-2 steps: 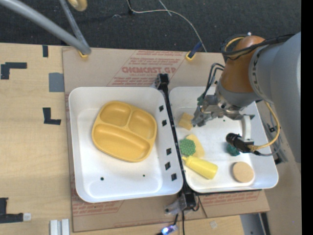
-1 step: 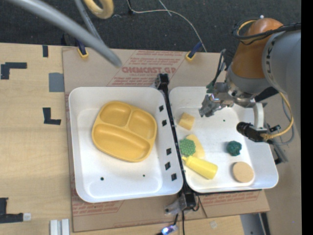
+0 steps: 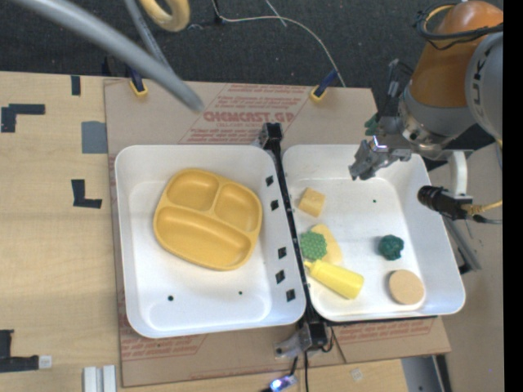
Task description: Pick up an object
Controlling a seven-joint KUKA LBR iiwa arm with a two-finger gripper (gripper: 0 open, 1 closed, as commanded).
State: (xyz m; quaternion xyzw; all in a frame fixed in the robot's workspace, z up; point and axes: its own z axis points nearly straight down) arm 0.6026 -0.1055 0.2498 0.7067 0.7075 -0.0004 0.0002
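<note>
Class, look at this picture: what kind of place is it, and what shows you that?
Probably a robot test bench or lab: a robot arm over two white bins, toy food like the yellow divided plate, and cables.

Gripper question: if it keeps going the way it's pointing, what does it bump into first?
Most likely the bare white floor of the right bin. The gripper points down and a little left over its upper part. The tan cube lies further left, probably off its line; depth is hard to judge.

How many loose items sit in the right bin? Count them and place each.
5. Tan cube near the divider; green broccoli piece below it, on a pale yellow piece; yellow cylinder lower; dark green lump right; tan disc lower right.
</note>
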